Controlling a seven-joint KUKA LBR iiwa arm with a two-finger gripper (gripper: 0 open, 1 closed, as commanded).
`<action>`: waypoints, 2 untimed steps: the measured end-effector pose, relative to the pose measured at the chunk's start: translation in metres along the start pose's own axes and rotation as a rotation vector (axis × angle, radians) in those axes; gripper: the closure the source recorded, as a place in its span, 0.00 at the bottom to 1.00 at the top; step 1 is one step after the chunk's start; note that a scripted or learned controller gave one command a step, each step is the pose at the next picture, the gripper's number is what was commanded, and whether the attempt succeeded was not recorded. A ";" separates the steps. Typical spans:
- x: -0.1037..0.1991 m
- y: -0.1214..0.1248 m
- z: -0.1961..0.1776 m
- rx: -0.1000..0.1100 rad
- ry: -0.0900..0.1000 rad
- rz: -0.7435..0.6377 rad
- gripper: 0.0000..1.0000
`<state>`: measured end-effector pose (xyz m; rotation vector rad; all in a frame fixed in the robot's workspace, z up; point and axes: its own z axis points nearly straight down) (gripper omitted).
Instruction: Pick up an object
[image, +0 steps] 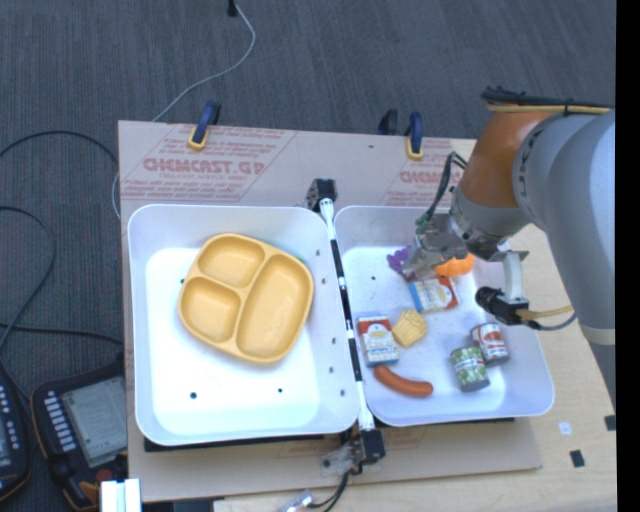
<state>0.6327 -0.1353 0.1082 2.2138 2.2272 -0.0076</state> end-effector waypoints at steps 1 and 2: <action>0.000 0.000 0.000 0.000 0.000 0.000 0.00; 0.001 0.000 -0.006 0.005 0.001 -0.001 1.00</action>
